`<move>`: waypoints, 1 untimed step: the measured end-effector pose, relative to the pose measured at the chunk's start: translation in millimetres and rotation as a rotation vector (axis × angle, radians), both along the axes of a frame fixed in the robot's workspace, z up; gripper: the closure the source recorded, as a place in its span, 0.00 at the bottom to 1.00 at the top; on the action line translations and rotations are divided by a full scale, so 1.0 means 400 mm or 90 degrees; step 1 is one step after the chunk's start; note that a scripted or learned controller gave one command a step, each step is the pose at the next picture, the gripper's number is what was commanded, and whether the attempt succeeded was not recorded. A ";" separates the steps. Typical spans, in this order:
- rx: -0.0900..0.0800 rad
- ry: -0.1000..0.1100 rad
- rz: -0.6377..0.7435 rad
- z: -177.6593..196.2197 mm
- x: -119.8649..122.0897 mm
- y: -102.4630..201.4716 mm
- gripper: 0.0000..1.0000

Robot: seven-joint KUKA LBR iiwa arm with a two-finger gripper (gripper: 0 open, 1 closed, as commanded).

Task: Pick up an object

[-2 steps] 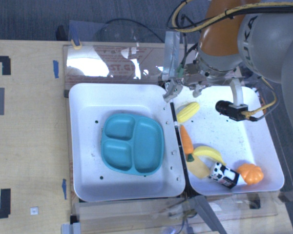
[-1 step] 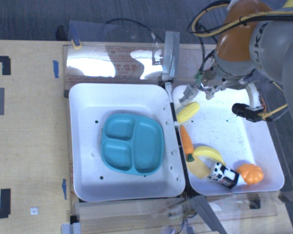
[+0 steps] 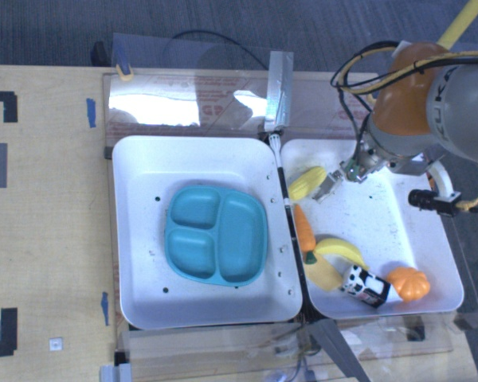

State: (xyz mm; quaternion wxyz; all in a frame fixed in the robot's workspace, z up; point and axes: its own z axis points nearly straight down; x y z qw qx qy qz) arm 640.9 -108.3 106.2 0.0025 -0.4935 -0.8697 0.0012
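- Orange plastic marks the near end of the right bin (image 3: 442, 249): a small pumpkin-like fruit (image 3: 408, 283) sits by the near right corner, with a black-and-white cow figure (image 3: 365, 285) touching it on its left.
- Just beyond those, a yellow banana (image 3: 334, 255) curves along the near half, one end close to the bin's left wall.
- An orange carrot (image 3: 303, 229) lies against that left wall, its long axis running near to far along the divider between the two bins.
- In the left bin (image 3: 131, 213) a blue sectioned plate (image 3: 217, 234) rests in the middle, well apart from everything the arm could reach for now.
- Further back in the right bin, a yellow lemon-like fruit (image 3: 307, 183) sits near the far left corner, its long axis slanting from the left wall up toward the far edge.
- The gripper (image 3: 334, 183) hangs low just beside that yellow fruit, on its right, with the grey arm and orange band rising toward the far right corner.
- I cannot tell how the claw itself stands; it is too small and dark to read, and nothing shows pinched in it.
- As I judge it, the yellow fruit is the likeliest target: it lies directly to the left of the claw, so a short sideways shift toward the left wall would centre over it, and closing across its short width looks the safer bet.
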 end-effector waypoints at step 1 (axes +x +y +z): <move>-0.001 0.006 0.004 -0.048 0.059 0.014 0.00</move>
